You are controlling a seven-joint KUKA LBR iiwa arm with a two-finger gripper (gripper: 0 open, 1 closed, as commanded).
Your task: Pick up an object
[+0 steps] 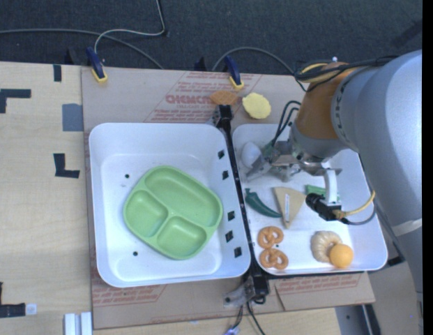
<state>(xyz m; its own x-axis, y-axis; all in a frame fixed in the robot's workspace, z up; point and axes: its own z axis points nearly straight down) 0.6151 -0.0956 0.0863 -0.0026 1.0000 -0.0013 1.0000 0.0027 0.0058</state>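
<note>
Two bins: left bin (104,187) bears a green divided plate (173,211); right bin (366,253) is at frame right.
Gripper (261,165): low at the right bin's upper left; finger state cannot be told.
Objects: green pepper (258,202), cheese wedge (289,204), pretzels (272,247), orange (341,255) in right bin.

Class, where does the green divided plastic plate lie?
The green divided plastic plate lies in the left white bin, near its middle, left of the bins' shared wall.
</note>
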